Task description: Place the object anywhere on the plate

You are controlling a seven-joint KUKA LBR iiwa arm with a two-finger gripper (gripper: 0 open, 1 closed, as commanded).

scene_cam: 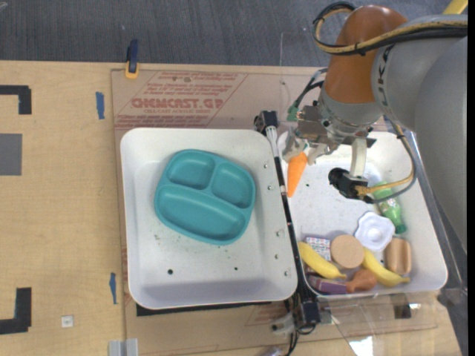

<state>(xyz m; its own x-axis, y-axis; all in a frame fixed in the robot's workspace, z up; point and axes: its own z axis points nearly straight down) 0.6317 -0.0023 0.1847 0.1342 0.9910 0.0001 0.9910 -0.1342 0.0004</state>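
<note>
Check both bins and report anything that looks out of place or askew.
The orange toy carrot stands tilted against the divider at the right bin's left edge, just below the gripper, away from the toy food heaped in that bin's near corner. The teal plate sits skewed in the left bin.

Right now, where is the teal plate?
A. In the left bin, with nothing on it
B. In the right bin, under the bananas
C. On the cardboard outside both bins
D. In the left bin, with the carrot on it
A: the teal plate lies bare in the left bin, while the carrot hangs over the right bin under the tool.
</note>
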